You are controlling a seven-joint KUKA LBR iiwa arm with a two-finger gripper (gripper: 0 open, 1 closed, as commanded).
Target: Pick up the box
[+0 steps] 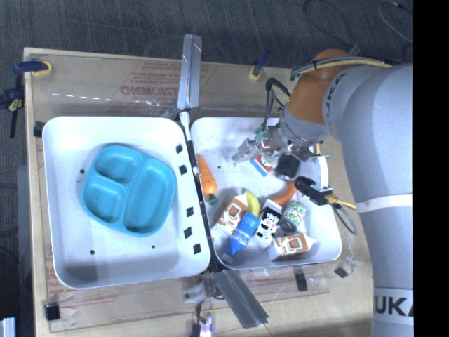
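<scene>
A smooth, glossy plastic finish is shown by the blue tray (pixel 130 189); printed cardboard is suggested by the box (pixel 291 246); the bins (pixel 63 209) look matt white.

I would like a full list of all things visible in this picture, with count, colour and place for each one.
Bins: two, white, side by side on the bench.
Divided tray: one, blue, in the left bin.
Carrot: one, orange, right bin, by the divider.
Small cartons: two, brown and white, right bin's near part.
Bottle: one, blue, between the cartons.
Banana: one, yellow, right bin's middle.
Arm: one, grey with orange band, from the right.
Tool: one, over the right bin's far part.
</scene>
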